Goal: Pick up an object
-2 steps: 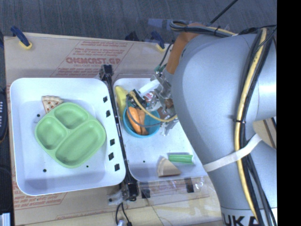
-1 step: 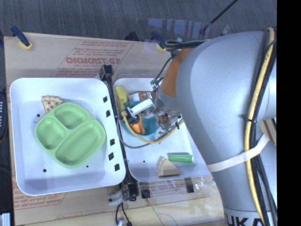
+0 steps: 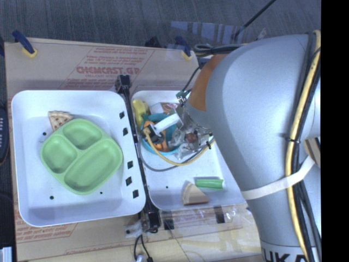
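Left bin (image 3: 27,201): holds a green divided plate (image 3: 82,156) at its middle, with a tan, waffle-like piece (image 3: 59,117) peeking from under the plate's far-left edge. No gripper near either.

Right bin (image 3: 163,195): crowded at the far end. A yellow piece (image 3: 140,111) close to the divider, then a white tube-like thing (image 3: 163,124) lying slantwise over a blue bowl (image 3: 158,149), with something orange (image 3: 154,141) tucked in the bowl. A yellow cord (image 3: 163,167) looping around the bowl's near side. At the near end, well apart from the pile, a tan wedge (image 3: 194,193) with a green stick (image 3: 209,183) just beyond it, long axis running left to right.

Gripper (image 3: 188,131): down over the right side of the pile, touching or nearly touching the bowl's contents. Closest candidates just to its left, the white tube and the bowl; wedge and stick lying nearer the viewer and needing a shift toward the near edge.

Hard to make out: the fingers, buried in clutter and shadowed by the wrist, so cannot tell whether spread, pressed together or pinching anything. Right part of the bin hidden under the bulky grey arm (image 3: 267,119). Exact nature of the small things in the bowl unclear.
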Robot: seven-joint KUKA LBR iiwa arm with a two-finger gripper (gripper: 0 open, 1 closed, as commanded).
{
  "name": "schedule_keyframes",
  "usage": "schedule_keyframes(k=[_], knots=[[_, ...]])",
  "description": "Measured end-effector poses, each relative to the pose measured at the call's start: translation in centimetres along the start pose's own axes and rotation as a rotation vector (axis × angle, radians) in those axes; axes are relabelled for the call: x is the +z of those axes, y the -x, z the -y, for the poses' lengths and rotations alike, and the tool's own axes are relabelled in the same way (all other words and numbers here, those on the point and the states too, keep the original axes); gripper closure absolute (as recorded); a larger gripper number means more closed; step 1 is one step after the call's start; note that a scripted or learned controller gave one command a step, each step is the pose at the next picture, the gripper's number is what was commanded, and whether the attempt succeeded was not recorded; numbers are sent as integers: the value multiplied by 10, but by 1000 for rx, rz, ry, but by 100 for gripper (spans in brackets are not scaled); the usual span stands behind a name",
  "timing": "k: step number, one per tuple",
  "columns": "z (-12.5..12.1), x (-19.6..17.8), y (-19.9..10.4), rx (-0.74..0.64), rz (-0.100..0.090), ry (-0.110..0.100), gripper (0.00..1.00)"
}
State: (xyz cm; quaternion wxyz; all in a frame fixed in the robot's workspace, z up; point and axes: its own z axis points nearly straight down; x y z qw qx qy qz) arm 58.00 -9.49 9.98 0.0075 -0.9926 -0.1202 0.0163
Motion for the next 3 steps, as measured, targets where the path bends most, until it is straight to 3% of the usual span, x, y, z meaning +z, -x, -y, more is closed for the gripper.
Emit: schedule_keyframes(k=[1, 2, 3], knots=[[96, -92, 22, -25, -27, 12, 100], [59, -86, 98, -201, -15, 12, 100], [60, -86, 97, -203, -17, 13, 0]])
